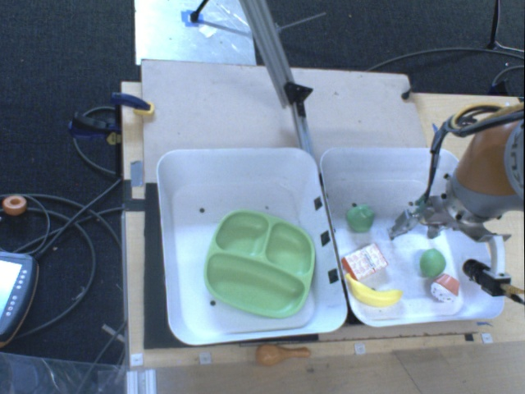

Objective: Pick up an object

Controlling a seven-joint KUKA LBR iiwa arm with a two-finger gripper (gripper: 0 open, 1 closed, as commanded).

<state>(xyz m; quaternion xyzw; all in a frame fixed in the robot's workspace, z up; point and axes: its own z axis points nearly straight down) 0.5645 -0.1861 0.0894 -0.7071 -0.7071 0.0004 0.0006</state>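
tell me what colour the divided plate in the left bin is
Light green plate, camera view.

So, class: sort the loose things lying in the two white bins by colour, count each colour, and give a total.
Green: 3 (divided plate, pepper-like toy, round ball)
Yellow: 1 (banana)
Red and white: 2 (small carton, rounded toy)
Total: 6

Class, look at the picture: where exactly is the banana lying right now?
The banana lies in the right bin, near its front edge, just below the small red-and-white carton.
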